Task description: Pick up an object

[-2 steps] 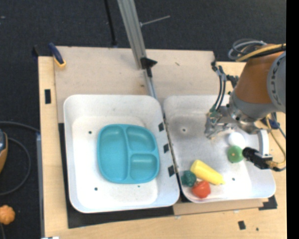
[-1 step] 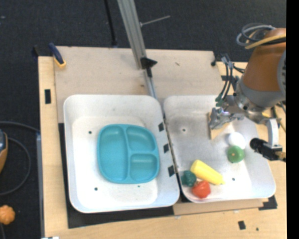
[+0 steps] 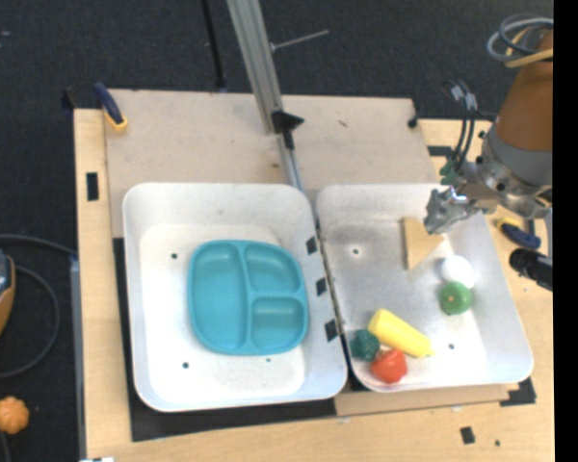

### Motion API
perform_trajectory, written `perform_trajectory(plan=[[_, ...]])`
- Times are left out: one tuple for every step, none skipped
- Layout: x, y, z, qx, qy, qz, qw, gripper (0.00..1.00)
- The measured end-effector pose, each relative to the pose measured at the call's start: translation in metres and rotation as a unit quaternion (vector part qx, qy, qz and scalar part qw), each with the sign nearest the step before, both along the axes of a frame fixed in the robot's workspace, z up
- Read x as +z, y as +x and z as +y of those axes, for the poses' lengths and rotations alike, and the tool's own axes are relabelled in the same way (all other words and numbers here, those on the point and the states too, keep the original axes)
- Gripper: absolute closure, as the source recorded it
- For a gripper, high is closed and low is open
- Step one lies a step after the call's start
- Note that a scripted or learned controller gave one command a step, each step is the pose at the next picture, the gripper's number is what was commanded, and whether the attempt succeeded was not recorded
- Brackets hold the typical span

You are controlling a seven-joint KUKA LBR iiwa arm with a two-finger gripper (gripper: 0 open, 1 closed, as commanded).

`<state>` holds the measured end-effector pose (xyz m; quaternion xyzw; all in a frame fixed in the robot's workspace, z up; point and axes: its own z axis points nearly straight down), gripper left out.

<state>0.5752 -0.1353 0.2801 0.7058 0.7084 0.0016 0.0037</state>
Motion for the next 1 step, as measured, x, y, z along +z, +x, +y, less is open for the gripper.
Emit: perform_trajectory(plan=[[-0.0031,0.0156,0.0395,0.001,0.0012,0.003,1.0000,1.00]])
